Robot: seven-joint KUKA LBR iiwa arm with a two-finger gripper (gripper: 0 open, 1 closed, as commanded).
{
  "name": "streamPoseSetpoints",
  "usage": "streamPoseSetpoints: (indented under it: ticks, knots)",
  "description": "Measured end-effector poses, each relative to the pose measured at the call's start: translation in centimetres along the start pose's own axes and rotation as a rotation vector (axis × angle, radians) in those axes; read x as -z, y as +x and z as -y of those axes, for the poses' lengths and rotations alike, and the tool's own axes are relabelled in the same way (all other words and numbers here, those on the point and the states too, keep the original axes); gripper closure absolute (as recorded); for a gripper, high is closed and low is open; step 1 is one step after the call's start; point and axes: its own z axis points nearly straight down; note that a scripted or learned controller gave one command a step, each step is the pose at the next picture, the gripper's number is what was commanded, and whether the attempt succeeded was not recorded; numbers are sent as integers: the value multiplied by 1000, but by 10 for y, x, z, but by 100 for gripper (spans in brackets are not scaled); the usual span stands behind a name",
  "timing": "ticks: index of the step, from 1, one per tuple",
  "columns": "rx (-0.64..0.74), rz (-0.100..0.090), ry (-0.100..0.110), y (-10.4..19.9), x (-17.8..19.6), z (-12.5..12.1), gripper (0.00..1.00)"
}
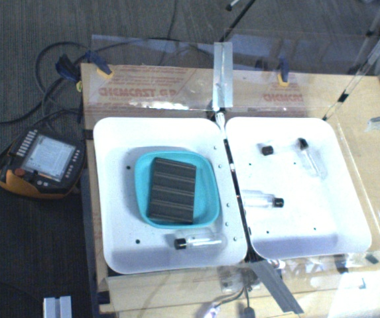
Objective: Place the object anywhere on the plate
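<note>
Placement reads complete: I see the dark ribbed object (172,190) resting on the blue plate (207,197) in the left bin (110,177). Jaw state I cannot tell.

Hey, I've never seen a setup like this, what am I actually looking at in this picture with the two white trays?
This is a robot workbench, seen from one camera fixed above it and looking down at a slant. Two shallow white bins sit side by side: the left bin and the right bin. In the left bin lies a light blue squarish plate with a dark grey ribbed block resting on it. Just in front of the plate lies a small clear tube with a black cap, on the bin floor, not on the plate. The right bin holds two more such clear tubes and a small black cap-like piece. On the floor to the left sits an orange-edged handheld control pad with a screen. Nothing here is being held.
</note>
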Motion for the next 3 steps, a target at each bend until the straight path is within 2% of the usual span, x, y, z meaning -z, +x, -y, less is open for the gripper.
streamPoseSetpoints:
  ticks: [1, 2, 3]
  knots:
    - [-100, 1, 0, -2, -46, -3, 0]
    - [-242, -1, 0, -2, 5, -3, 0]
    - [-242, 0, 0, -2, 5, -3, 0]
